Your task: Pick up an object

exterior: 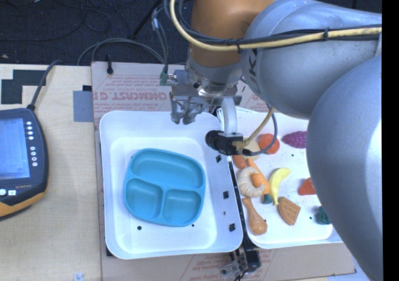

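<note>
Grey metal hand [186,111] hangs over the far edge of the left white bin [115,149]; I cannot tell its state. Toy foods, like the yellow plastic banana [278,180], lie in the right white bin [312,233].

Two shallow white plastic bins sit side by side on the bench. The left bin [115,149] holds a blue three-compartment plastic tray [165,186], lying near its middle. The right bin [299,236] holds small toy foods: a purple grape bunch [295,139] toward the far edge, an orange round fruit [269,143] left of it, a yellow banana [278,180] mid-bin, a ring-shaped shrimp [251,182] just left of the banana, a tan drumstick [255,218] toward the near edge, and a waffle-patterned wedge [288,210] right of the drumstick. A handheld control pendant with a screen [19,155] lies on the bench's left edge, well apart from the bins.
</note>
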Robot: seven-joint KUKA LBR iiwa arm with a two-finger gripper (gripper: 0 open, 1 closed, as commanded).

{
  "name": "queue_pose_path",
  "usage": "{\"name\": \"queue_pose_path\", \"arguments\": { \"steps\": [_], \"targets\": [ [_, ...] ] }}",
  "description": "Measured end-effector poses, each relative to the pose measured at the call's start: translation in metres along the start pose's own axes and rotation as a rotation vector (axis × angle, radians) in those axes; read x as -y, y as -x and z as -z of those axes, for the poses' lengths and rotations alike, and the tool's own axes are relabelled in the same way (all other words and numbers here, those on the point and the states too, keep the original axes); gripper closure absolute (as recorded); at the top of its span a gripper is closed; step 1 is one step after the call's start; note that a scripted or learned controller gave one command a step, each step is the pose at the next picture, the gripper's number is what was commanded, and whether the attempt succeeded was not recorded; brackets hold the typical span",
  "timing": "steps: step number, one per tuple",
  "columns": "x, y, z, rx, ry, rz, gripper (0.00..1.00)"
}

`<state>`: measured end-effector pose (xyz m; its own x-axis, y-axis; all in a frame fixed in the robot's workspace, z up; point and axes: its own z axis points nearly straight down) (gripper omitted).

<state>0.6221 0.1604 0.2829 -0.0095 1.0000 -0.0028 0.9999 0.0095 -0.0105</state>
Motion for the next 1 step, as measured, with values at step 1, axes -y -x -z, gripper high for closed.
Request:
{"name": "queue_pose_path", "arguments": {
  "steps": [1],
  "targets": [
    [0.0002, 0.0003, 0.0093, 0.001, -0.003, 0.003, 1.00]
  ]
}}
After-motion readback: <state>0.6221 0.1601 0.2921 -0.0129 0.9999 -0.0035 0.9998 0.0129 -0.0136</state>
